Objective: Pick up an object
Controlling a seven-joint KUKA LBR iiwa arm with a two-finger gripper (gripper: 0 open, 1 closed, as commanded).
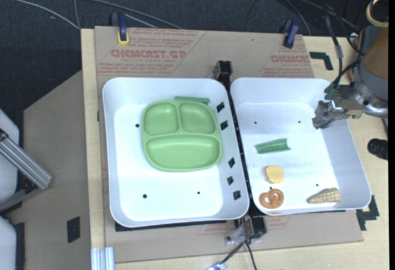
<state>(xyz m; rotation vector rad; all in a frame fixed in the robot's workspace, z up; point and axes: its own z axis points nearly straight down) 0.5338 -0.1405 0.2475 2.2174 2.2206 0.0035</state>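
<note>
Seen from the fixed camera above the bench, two shallow white bins sit side by side on a brown board. The left bin (123, 158) holds a green divided plate (181, 135) with three compartments, lying flat toward the bin's upper middle; a thin green strip (192, 100) pokes out along the plate's far edge.

The right bin (345, 164) carries four small pieces: a green bean-like stick (272, 146) near the centre, a yellow lump (274, 173) just below it, a brown pretzel-shaped piece (272, 198) by the near rim, and a tan ridged cone (324, 196) toward the near right corner. All four lie apart from one another, with bare white floor across the bin's far half.

The gripper (322, 116) hangs over the right bin's far right part, above the floor and well apart from every piece; nothing is seen between its fingers, and whether they are spread or closed cannot be told from this angle.

Red lettering on the board beyond the left bin reads "CHEMCAST GP", repeated in part beyond the right bin. Two blue clamps (123, 26) pin the board's far edge. Black clips (233, 164) run down the seam where the bins meet. Dark carpet crossed by cables surrounds the bench.
</note>
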